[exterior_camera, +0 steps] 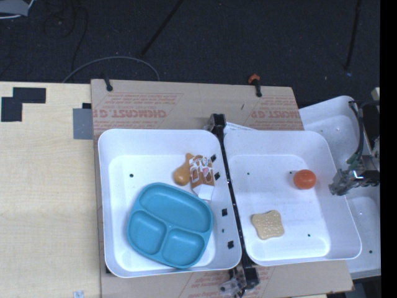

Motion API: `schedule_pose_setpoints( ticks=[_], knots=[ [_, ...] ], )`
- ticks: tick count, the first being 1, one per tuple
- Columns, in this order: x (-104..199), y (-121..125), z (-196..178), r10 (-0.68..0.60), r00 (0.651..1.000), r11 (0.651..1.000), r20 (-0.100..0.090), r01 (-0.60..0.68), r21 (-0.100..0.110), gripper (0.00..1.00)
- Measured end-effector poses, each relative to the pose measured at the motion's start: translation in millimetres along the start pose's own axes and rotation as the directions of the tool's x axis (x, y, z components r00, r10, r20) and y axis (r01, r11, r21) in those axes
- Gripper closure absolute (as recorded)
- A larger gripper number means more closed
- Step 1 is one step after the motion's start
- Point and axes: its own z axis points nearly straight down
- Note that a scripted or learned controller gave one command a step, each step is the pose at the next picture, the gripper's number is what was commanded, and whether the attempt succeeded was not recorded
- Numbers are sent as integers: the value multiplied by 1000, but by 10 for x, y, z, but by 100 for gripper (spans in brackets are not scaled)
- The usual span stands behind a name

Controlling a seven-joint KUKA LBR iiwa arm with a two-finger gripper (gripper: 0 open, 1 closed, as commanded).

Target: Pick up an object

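Note:
In the right bin [322, 151] lie an orange ball [304, 179] near the right wall and a tan, biscuit-shaped piece [267, 225] toward the front. The left bin [115, 148] holds a blue divided plate [169, 225] and, behind it, a small brown and white toy [195, 171]. My gripper [347, 182] hangs at the far right, just outside the right bin's right rim, about level with the orange ball. Nothing is seen in it.
A black divider bar [224, 185] runs between the two bins. Both bins rest on a cardboard sheet [186, 104] held by clamps at the back. Another white tray [338, 120] lies at the far right, under the arm. A wooden bench top [43, 185] stretches to the left.

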Motion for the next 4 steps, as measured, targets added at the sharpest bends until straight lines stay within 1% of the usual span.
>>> schedule_pose_setpoints(
  ticks=[1, 2, 3, 4],
  knots=[
    [581, -72, 78, -3, 1000, 1000, -3, 3, 3, 100],
    [1084, 38, 177, -2, 1000, 1000, -2, 2, 3, 100],
    [1679, 44, 117, -4, 1000, 1000, -2, 4, 2, 100],
    [2179, 84, 75, -3, 1000, 1000, -2, 3, 3, 100]
  ],
)
